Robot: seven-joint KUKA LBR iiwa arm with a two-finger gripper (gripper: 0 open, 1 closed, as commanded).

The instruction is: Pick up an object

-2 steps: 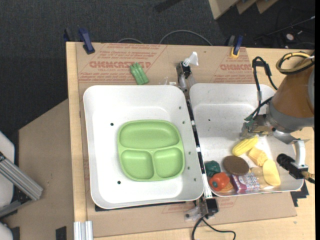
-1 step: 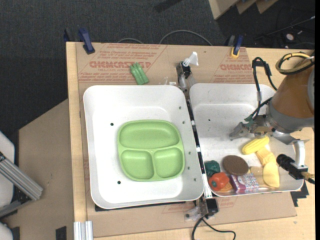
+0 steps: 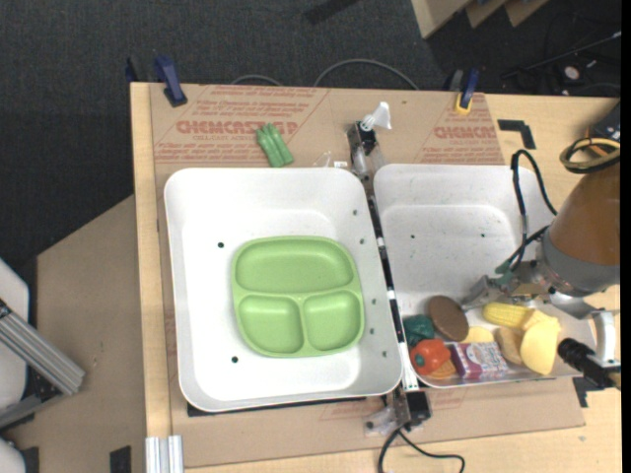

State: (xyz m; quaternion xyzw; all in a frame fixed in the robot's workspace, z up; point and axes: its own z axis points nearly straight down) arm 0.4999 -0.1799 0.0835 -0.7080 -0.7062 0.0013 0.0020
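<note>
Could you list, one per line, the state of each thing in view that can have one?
Green divided plate: upright, lying flat in the left bin.
Toy food pile: crowded into the near corner of the right bin.
Corn cob: lying on its side.
Green clip: lying on the bench behind the bins.

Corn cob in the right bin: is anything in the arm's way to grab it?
Nothing visible blocks the corn cob from above. The arm hangs just right of it, but a pale yellow piece and brown disc crowd close.
</note>
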